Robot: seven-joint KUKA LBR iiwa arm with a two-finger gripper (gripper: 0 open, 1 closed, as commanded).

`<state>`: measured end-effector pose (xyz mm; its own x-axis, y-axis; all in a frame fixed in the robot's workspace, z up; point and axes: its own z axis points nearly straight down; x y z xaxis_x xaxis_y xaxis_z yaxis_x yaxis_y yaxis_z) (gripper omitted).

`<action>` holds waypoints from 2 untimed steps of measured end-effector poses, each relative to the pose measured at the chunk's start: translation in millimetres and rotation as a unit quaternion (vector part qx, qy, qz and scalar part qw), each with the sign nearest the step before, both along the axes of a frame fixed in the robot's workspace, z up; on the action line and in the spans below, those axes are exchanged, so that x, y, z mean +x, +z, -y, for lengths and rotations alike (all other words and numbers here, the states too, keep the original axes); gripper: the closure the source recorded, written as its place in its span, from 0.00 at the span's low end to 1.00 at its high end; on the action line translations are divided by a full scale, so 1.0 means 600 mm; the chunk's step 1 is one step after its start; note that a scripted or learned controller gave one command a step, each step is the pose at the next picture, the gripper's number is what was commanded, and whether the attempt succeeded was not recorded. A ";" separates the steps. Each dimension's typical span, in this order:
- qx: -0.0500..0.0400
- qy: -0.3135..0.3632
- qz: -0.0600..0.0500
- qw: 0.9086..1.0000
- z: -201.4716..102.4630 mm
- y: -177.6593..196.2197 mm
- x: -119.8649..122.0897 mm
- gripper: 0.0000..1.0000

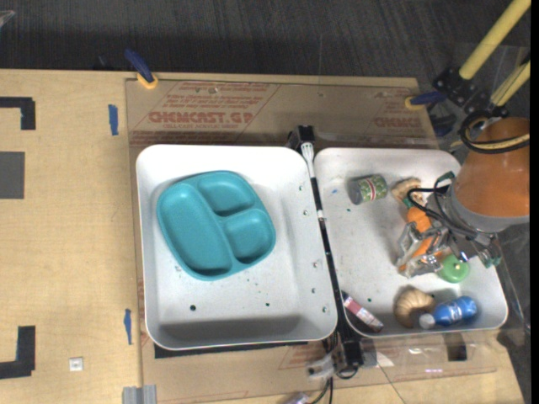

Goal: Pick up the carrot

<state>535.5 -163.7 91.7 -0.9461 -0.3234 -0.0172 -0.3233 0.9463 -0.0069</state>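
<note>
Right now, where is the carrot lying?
The carrot lies in the right bin, on that bin's right side, directly at the end effector, below the small green can and above the green ball.

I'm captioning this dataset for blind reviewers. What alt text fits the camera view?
The gripper is low in the right bin, over the orange carrot, amid a can, a blue bottle and a green object. The left bin holds a teal divided tray.
</note>
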 end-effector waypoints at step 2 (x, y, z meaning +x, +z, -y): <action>-0.001 0.097 -0.001 0.995 -0.046 0.260 0.173 1.00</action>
<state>639.0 -136.0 247.8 -0.8659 -0.5000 -0.0147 -0.4999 0.8661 -0.0087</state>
